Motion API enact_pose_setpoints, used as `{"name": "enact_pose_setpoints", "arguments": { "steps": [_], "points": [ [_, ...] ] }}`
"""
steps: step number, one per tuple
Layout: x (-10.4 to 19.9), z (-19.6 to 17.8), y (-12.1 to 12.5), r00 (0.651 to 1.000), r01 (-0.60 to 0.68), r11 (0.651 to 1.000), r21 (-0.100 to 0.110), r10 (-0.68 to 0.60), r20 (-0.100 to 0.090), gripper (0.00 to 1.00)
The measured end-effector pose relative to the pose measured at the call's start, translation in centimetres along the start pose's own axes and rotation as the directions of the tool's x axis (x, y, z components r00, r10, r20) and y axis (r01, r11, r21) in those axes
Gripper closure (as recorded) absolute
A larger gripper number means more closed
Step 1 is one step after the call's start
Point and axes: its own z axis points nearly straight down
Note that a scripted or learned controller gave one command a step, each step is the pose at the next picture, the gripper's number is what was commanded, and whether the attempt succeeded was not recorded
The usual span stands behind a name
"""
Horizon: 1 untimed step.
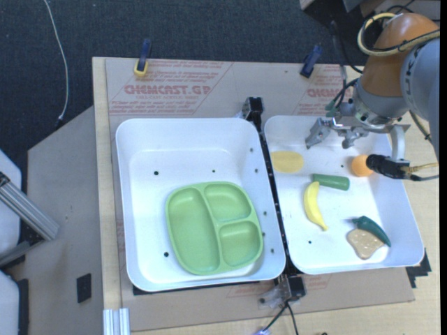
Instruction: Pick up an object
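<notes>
Gripper [334, 134] hangs over far end of right bin [412, 223], fingers spread, nothing between them. No object lifted; pick not yet done.

Candidates, all lying in right bin:
- yellow disc [288, 161]: nearest, just below and left of gripper
- green cylinder [331, 181]: below gripper
- banana [314, 205]: further below
- orange ball [360, 166]: below, to right
- bread slice [366, 243] with dark green piece [370, 226]: well apart, near corner

Left bin [133, 152] holds green divided plate [213, 226], well apart to left.

Remaining, by my judgement: descend, close, lift.
</notes>
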Motion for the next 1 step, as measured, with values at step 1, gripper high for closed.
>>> {"name": "enact_pose_setpoints", "arguments": {
  "steps": [1],
  "points": [
    [0.06,4.68,-0.05,1.000,0.000,1.000,0.002,0.000,0.000,0.00]
  ]
}}
